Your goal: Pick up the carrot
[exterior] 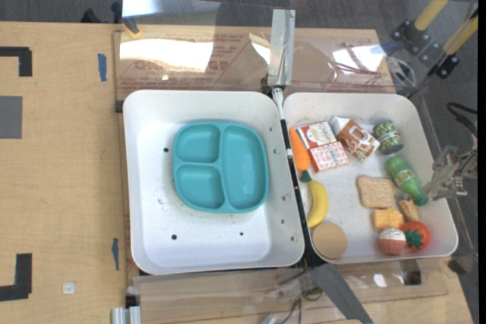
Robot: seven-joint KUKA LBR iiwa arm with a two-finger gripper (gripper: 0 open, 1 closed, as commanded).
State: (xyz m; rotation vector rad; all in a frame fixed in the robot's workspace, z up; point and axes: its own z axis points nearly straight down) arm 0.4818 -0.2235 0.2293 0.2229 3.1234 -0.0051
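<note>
Gripper (448, 180) hung at three o'clock, its opening unclear; the carrot (299, 152) against the bin wall (285, 163) risked a blocked grasp.

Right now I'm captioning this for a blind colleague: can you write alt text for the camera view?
A carrot lies against the left wall of the right white bin, above a banana, among toy foods including a bread slice. The left bin holds a teal divided plate. The gripper sits at the right bin's right edge.

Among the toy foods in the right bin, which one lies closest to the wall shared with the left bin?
The carrot: the orange piece with a green end, lying along the right bin's left wall. The banana just below it sits slightly further in.
</note>
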